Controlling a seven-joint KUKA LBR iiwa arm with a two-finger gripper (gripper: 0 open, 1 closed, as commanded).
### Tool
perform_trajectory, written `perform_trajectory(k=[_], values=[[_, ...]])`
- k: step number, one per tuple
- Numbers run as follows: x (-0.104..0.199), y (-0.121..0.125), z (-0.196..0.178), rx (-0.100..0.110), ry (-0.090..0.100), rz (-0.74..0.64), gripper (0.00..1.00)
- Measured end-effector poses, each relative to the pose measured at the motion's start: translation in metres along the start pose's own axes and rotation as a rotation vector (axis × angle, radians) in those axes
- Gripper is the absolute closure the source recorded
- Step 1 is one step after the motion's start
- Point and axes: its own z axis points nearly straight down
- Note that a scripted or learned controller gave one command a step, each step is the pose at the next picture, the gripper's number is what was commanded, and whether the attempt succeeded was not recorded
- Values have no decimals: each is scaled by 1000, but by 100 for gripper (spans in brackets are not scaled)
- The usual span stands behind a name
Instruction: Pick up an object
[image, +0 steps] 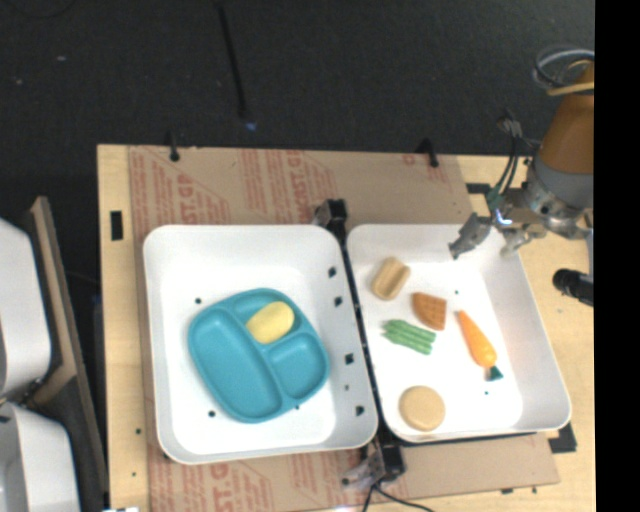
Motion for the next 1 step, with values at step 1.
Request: perform_trajectory(k=[1], values=[[6, 1, 61, 1, 0, -1, 0]])
